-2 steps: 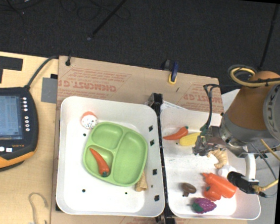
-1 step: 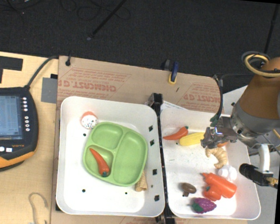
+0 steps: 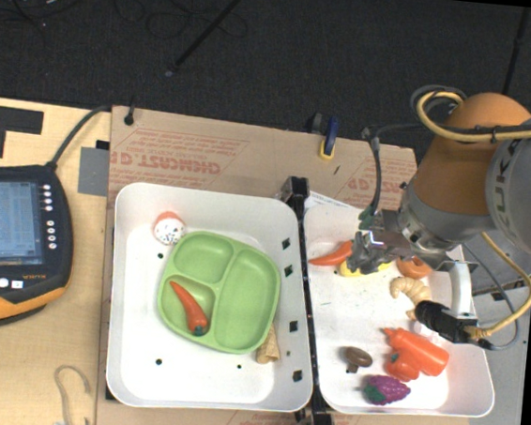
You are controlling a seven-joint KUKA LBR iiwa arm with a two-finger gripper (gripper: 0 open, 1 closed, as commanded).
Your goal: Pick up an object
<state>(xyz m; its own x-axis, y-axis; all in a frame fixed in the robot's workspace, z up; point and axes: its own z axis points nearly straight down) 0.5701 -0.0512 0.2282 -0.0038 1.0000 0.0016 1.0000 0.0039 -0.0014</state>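
Note:
My gripper is low in the right bin, near its far left corner. It hangs right beside an orange carrot-like piece and a small yellow piece. An orange ring and a tan croissant shape lie just to its right. Nearer the front are a red-orange pepper, a brown mushroom and purple grapes. The arm's body hides part of the bin's far right.
The left bin holds a green divided plate with a red chili in it, a white and red ball and a tan piece. A control tablet lies left of the bins. A raised divider separates the bins.

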